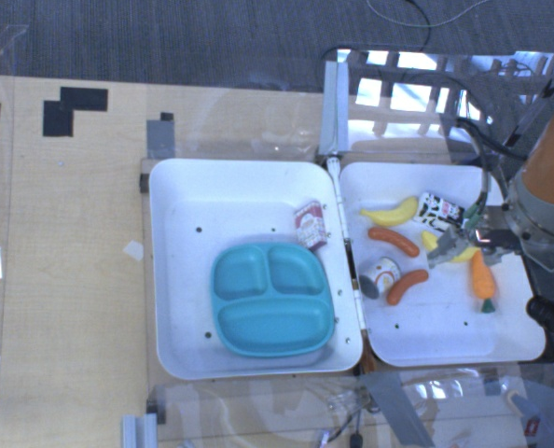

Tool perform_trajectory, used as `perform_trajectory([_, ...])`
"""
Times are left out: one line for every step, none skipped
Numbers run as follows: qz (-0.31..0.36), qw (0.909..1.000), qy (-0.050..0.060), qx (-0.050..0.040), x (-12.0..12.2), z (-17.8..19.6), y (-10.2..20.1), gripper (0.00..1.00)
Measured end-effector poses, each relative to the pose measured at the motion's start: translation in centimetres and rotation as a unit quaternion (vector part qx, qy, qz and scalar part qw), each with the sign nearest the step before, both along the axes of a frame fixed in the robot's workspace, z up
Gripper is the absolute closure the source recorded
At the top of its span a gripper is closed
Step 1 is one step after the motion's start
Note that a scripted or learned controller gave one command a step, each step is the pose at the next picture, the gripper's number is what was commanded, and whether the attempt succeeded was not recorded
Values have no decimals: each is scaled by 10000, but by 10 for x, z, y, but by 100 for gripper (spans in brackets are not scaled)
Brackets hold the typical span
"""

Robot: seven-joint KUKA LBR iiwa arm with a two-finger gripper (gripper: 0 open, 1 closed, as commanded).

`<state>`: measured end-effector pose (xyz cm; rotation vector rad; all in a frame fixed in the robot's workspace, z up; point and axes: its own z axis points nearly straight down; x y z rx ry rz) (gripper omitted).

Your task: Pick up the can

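Can lay on its side low-left in the right bin, long axis pointing lower-left. We saw our gripper up-right of it, apparently open and empty.

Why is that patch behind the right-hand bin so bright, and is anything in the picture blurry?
In the camera view, window-like light glares off the shiny panel behind the right bin; the gripper looks smeared over the yellow toy, and the can appears soft; the blue plate in the left bin is evenly lit, with faint shadows.
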<state>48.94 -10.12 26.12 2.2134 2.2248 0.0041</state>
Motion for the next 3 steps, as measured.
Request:
perform_trajectory([-150,9999,8,1,18,-77,-53,0])
perform_trajectory([-93,10000,-3,2,87,-143,-40,0])
perform_trajectory([-216,9997,86,24,154,-172,-58,0])
